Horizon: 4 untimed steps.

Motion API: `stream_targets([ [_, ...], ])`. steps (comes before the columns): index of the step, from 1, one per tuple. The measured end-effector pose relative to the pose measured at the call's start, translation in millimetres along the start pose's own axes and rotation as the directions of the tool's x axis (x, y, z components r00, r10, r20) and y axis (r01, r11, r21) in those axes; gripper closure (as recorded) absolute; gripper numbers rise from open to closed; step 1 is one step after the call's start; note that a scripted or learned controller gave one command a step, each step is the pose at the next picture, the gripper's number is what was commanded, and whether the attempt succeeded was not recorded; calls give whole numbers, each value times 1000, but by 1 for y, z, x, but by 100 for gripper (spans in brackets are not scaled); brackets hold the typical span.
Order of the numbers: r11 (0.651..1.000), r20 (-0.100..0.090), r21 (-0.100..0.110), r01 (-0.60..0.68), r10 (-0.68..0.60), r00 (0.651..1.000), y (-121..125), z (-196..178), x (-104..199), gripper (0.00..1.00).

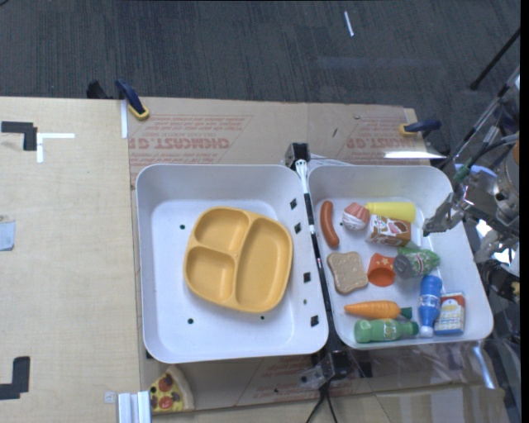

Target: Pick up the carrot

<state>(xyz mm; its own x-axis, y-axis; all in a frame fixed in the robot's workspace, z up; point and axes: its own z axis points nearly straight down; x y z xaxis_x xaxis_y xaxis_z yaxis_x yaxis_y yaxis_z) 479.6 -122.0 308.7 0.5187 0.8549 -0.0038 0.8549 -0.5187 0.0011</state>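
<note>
Gripper (pixel 440 218) hovers near carrot (pixel 374 310); cardboard (pixel 190 132) lettering is mirrored, unreadable.

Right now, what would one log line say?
gripper: over right bin's right edge | carrot: lying in bin, untouched | step: not yet grasped

From my feed I see a dark grey carpeted floor (pixel 248 49) running across the top, with a small white scrap (pixel 350 24) lying on it. Below it the table (pixel 58 273) is pale wood, marked near its left edge with black tape corners (pixel 20 130) and a strip of white tape (pixel 56 136). A brown cardboard sheet (pixel 198 136) with red print covers the table's middle and right, held at the far edge by 2 clamps (pixel 132 99), blue with yellow tips. Light is even and flat, with only soft shadows. A pizza-slice sticker (pixel 168 394) sits at the near edge.
</note>
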Motion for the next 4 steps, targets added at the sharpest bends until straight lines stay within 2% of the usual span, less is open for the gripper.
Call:
stream_targets([
  [1,970,-2,4,243,-243,970,2,105,-6,0],
  [2,938,-4,3,345,-345,938,-17,179,25,0],
  [3,870,-5,4,494,-494,870,-14,211,18,0],
  [4,819,-5,2,574,-574,819,-15,217,21,0],
])
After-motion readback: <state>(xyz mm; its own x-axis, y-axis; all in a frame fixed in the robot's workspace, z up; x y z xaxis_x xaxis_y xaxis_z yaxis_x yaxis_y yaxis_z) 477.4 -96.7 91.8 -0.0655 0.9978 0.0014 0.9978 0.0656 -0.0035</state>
